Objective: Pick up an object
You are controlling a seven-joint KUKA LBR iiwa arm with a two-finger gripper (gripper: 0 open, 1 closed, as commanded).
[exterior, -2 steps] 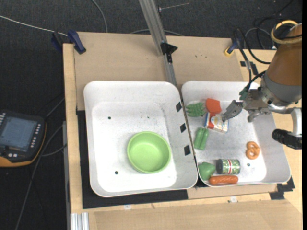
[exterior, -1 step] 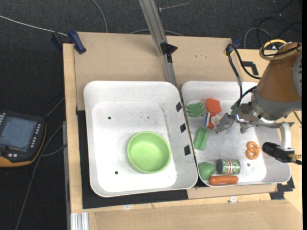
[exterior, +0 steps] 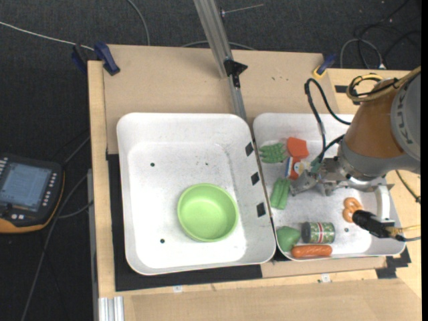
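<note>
My gripper (exterior: 302, 179) reaches in from the right and hangs low over the middle of the right bin (exterior: 334, 122). Just left of it lies a long green piece (exterior: 279, 194), tilted. Behind it sit an orange-red block (exterior: 297, 147) and a ridged green object (exterior: 271, 153). A small blue-and-white item (exterior: 292, 167) lies right by the gripper tip. Along the bin's front edge lie a rounded green object (exterior: 287, 236), a dark can with a green label (exterior: 317, 232) and an orange-red sausage shape (exterior: 311, 251).
The left bin (exterior: 154, 139) holds a light green bowl (exterior: 207, 212). An orange ring-like piece (exterior: 351, 209) lies under the arm's wrist. A metal pole (exterior: 217, 32) rises slantwise from the back, between the bins. Cables trail at the right.
</note>
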